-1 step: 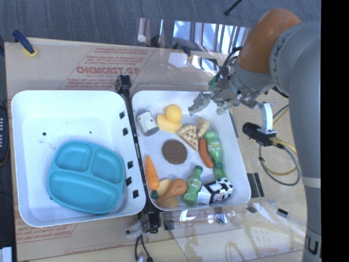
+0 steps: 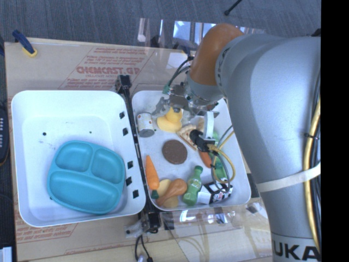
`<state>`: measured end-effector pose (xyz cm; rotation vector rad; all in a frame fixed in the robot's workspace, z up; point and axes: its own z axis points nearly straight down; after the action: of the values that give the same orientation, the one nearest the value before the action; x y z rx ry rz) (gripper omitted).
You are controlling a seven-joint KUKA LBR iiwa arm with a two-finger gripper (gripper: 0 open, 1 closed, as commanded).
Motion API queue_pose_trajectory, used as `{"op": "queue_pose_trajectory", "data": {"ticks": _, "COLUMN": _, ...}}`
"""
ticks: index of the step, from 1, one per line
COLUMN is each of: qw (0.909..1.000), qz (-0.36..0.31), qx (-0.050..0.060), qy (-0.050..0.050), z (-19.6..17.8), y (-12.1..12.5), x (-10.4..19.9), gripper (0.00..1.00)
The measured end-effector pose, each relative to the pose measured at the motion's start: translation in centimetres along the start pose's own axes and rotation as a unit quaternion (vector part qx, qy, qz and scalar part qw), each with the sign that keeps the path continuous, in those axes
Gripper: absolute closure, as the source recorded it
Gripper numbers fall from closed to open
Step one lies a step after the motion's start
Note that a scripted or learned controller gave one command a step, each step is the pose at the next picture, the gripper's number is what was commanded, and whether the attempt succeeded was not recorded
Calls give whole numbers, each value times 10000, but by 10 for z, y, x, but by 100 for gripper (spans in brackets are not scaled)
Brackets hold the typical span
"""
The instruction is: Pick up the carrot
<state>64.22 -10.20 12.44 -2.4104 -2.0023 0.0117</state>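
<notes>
- Gripper (image 2: pixel 182 107): positioned low over the back of the right bin (image 2: pixel 238 171), below the grey wrist and orange band. The wrist body and its cabling cover most of the tool, so how far the fingers are parted cannot be told. Nothing is visible between them.
- Immediately beneath and beside the tool: a yellow toy (image 2: pixel 172 120) and a pale item just right of it, partly hidden. A small metal can (image 2: pixel 145 124) lies near the bin's left wall, close to the tool.
- Task object: the carrot (image 2: pixel 151 172) lies along the left wall of the right bin, towards the front, tip pointing roughly forward. It is apart from the gripper, with a brown disc (image 2: pixel 174 152) between the two positions.
- A second orange piece (image 2: pixel 204 158) lies under the cabling on the right side; identity uncertain.
- Front of the bin: a tan pear-shaped toy (image 2: pixel 173 189) and a green bottle (image 2: pixel 192 188) crowd the carrot's forward end.
- Left bin (image 2: pixel 32 113): holds a blue divided plate (image 2: pixel 86 176) and is not involved.
- Assessment: approach stage; no grasp made on the carrot.
- Next move, as judged: shift towards the left wall and front, align the jaws across the carrot's narrow width, and descend without fouling the wall or the pear-shaped toy.
</notes>
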Motion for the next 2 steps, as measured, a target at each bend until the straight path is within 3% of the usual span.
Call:
{"op": "queue_pose_trajectory", "data": {"ticks": 1, "qw": 9918, "qz": -1278, "qx": -53, "qy": -24, "z": -91, "y": 14, "x": -41, "gripper": 0}}
{"op": "queue_pose_trajectory", "data": {"ticks": 2, "qw": 9939, "qz": -1105, "qx": -36, "qy": -12, "z": 32, "y": 23, "x": -55, "gripper": 0}}
